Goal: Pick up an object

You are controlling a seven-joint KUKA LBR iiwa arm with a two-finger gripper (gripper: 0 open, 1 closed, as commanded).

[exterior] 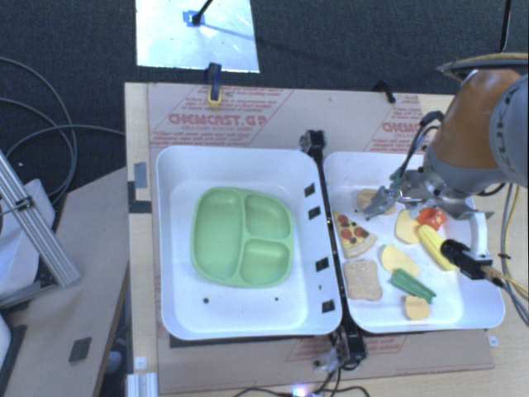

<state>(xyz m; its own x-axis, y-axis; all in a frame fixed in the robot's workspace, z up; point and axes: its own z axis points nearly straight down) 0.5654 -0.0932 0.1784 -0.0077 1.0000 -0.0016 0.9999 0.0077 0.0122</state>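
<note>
My gripper (395, 197) hangs low over the back of the right bin (488, 308), under the grey and orange arm. Directly beside it lies a small tan food piece (367, 198). A red piece (431, 217) and a pale yellow piece (406, 227) sit just in front of the wrist. Further forward are a pizza slice (354, 234), a slice of toast (362, 279), a corn cob (433, 246), a yellow wedge (399, 259), a green vegetable (412, 284) and an orange chunk (417, 308). I see nothing lifted off the bin floor.
The left bin (178, 304) holds a green divided plate (242, 236). A black hinge strip (325, 230) runs between the bins. Cables trail off the bench to the left, and a metal sheet (197, 23) lies behind it.
</note>
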